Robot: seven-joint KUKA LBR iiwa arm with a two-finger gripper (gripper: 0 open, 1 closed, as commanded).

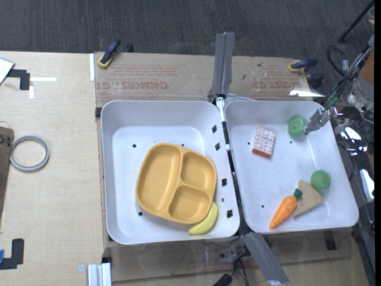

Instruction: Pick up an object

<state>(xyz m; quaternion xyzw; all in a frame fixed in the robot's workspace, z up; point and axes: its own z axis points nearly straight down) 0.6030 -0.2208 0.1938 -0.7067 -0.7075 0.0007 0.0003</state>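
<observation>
Lowest in the frame among the loose items lie a curved yellow plastic banana (205,221), tucked against the lower right rim of a yellow three-compartment plastic plate (176,183) in the left white bin (113,177), and an orange toy carrot with a green top (284,211) in the lower part of the right white bin (339,159). Touching the carrot's green end is a tan wedge-shaped block (309,199), and just above that block sits a green ball (320,179). Toward the upper middle of the right bin rests a small red-and-white patterned box (263,141), well apart from the others.

At the upper right of that bin, a second, lighter green ball (296,126) lies close to the bin's right wall. The two-finger gripper (315,119) reaches in from the right edge of the frame and sits just beside this ball, its metal tip touching or nearly touching the ball's right side. Whether its fingers are spread or pressed together I cannot tell; nothing is seen held between them.

By my reading, the step in hand is the approach to a grasp, with the lighter ball the likely target. The next move would call for centring over the ball, since a round thing next to a wall may roll away
</observation>
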